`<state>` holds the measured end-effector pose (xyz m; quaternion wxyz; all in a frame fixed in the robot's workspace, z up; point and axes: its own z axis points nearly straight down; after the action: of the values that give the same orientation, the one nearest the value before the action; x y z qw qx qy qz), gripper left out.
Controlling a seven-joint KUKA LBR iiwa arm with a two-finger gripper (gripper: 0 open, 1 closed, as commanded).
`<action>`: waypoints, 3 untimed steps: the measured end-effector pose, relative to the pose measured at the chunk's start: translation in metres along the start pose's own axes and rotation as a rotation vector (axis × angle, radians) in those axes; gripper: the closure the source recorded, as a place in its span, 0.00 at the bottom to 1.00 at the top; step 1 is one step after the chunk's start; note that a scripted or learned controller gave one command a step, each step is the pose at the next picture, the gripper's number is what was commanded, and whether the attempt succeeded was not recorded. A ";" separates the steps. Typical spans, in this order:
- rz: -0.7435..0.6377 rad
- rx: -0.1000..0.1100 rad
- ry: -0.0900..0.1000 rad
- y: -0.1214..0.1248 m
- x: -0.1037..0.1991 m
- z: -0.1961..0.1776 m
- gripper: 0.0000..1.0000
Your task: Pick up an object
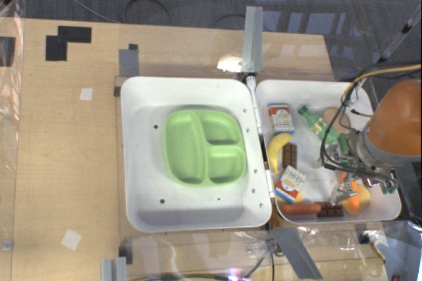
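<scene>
Now, camera view: we look down at a slant on a wooden desk (72,161) bearing two white bins side by side.
Left bin (142,207): we see a light green divided tray (204,146) lying flat in its middle, with three compartments.
Right bin (389,210): we count several small things scattered in it.
Carton near the top: a small red and white box (280,118), lying flat.
Banana (277,150): yellow, curved, just below that box and beside a dark brown bar (290,156).
Green bottle (315,121): lying tilted, near the bin's upper middle.
White packet (291,183): blue and red on its lower edge, just above a reddish sausage (302,209) along the bin's bottom wall.
Orange object (357,198): a bright, rounded block near the lower right corner, close under the arm's end.
Arm (399,121): grey with an orange band, reaching over the right bin from the right.
Claw (345,188): low over the bin, just beside the orange object; we cannot tell how it stands, or whether it touches anything.
</scene>
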<state>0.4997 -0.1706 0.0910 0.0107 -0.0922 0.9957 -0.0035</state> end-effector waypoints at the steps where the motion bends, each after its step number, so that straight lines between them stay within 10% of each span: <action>1: -0.095 0.000 0.000 0.043 -0.022 0.000 0.00; 2: 0.070 -0.005 0.008 0.016 -0.103 0.004 0.00; 3: -0.172 -0.004 0.007 -0.017 -0.095 0.004 0.00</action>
<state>0.5966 -0.1694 0.0893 0.0067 -0.1774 0.9841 -0.0027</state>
